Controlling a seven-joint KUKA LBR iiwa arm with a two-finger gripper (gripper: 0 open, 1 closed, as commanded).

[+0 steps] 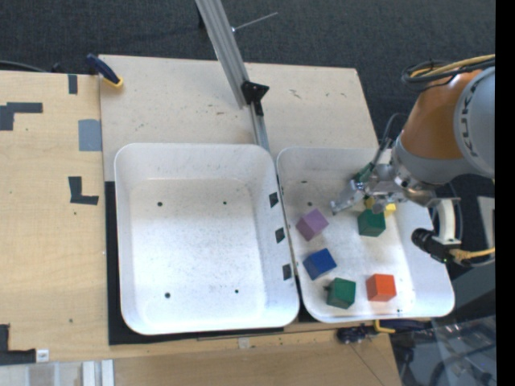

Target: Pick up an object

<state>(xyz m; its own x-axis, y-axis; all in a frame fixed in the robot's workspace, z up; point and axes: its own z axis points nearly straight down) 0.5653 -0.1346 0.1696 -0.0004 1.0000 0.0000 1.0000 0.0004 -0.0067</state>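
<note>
I see my jaws low in the right bin, just above a green block. I cannot tell if they are apart. The counter is light wood; the floor is dark.

Aluminium rail: runs at a slant from the top edge, above and to the view's left of the gripper; ends at a black bracket, the item nearest the gripper; left white bin: well to the gripper's view-left; grey tape patch and black tape marks: farther left on the wooden board; blue-and-yellow clamp: far up-left.
</note>
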